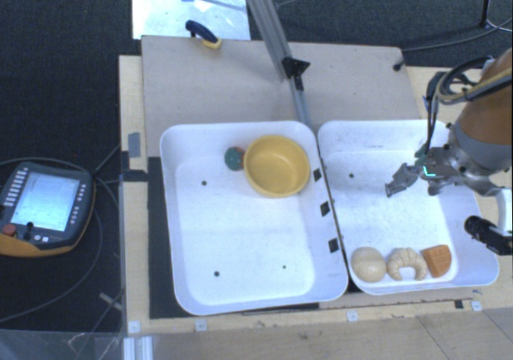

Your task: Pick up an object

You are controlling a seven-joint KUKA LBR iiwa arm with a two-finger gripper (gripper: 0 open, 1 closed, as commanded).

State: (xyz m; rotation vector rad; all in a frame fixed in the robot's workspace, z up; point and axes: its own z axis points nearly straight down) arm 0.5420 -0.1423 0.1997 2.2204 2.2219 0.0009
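The fingers (398, 183) hang over the right bin (377, 138), up above the three bread pieces (403, 263), and I cannot tell if they are open.

Left bin (240, 286): yellow bowl (276, 165) and small teal ball (233, 158) touching, crowded against the far wall; all nearer floor open. Right bin (361, 142): pale round item (369, 264), knobbly beige item (407, 263) and orange block (437, 260) in a tight row along the near wall; middle and far floor bare beneath the gripper (401, 183). Slanted metal pole (268, 18) crosses the far tabletop (216, 86).
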